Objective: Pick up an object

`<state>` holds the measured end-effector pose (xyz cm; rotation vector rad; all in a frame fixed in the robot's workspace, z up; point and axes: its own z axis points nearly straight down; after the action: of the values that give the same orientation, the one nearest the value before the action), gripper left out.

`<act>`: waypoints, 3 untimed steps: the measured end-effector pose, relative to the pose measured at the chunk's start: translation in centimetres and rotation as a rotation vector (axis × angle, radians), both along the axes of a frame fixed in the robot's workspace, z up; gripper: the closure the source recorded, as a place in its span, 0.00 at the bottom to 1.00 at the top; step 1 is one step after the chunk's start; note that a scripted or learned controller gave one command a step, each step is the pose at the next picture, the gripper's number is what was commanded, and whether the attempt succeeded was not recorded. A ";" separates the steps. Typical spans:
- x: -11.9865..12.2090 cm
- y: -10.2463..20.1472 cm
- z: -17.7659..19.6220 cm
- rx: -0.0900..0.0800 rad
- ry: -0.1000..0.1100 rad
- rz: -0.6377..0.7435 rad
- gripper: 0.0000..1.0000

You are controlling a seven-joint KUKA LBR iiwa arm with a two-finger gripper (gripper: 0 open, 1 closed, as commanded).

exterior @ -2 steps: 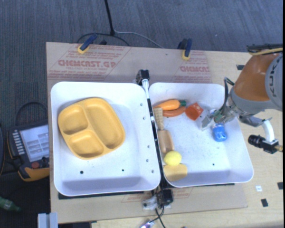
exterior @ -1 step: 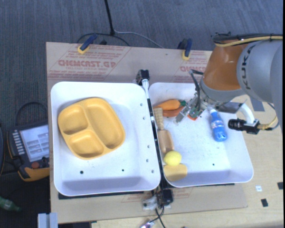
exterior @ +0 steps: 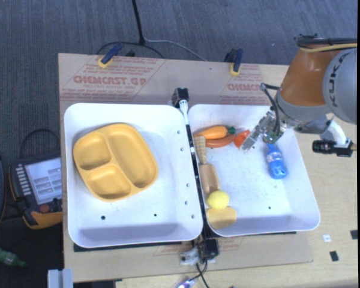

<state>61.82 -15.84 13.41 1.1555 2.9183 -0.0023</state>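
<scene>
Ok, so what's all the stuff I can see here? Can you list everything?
Divided plate: 1, yellow, left bin.
Toy carrot: 1, orange, right bin, top.
Small bottle: 1, blue, right bin, right side.
Ball: 1, yellow, right bin, left wall.
Block: 1, yellow-tan, below the ball.
Wooden piece: 1, tan, above the ball.
Bins: 2, white, side by side.
Clamps: 2, blue and yellow, board's far edge.
Gripper: 1, grey, over the right bin near the carrot.

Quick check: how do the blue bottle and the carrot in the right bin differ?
The blue bottle is blue and stubby; the carrot is orange, longer and tapered. The bottle lies pointing up-down near the bin's right side; the carrot lies crosswise near the top. Both lie flat in the right bin, close to the gripper.
</scene>
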 end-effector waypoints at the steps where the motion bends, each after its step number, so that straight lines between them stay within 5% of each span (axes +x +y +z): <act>1: 1.6 4.0 5.8 0.003 0.000 -0.247 1.00; 2: 1.6 4.0 5.7 0.002 0.000 -0.247 0.00; 3: 0.1 -3.6 -3.6 0.001 0.000 -0.338 0.00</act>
<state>61.96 -19.47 9.80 1.6305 2.6824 -0.0016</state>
